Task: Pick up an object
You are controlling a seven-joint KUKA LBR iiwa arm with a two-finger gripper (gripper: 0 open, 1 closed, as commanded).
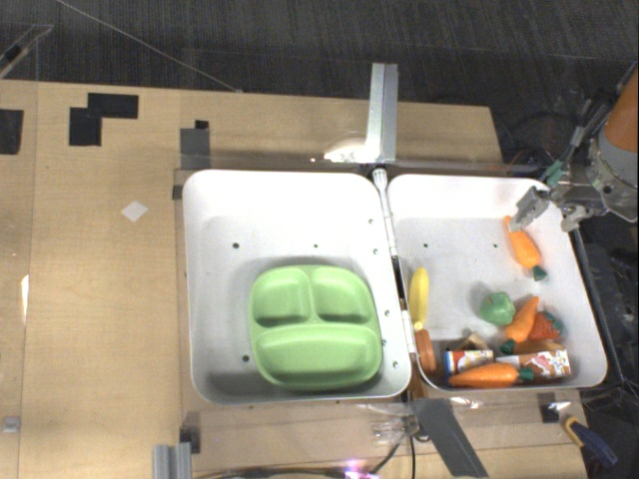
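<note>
Dark carpet fills the upper part of the view, and below it stands a light wooden bench (90, 297) that carries two shallow white bins side by side. Inside the left bin (215, 218) lies a green divided plate (315, 325) with three compartments, placed toward the lower side of the bin. Along the divider in the right bin (449, 218) lies a yellow banana (419, 295). Near the lower right corner of that bin several toys are crowded together: a green round piece (498, 307), a small carrot (522, 319) leaning beside it, a long orange carrot (486, 374), and a bottle with a red and white label (514, 362) lying flat just above the long carrot. One more carrot (524, 248) lies alone, near the upper right corner of the bin, well apart from the crowded group. From the right side the grey arm reaches in, and its gripper (552, 204) stands over the upper right corner of the right bin, just above this lone carrot. Its two fingers appear spread apart, and nothing is visible between them.
</note>
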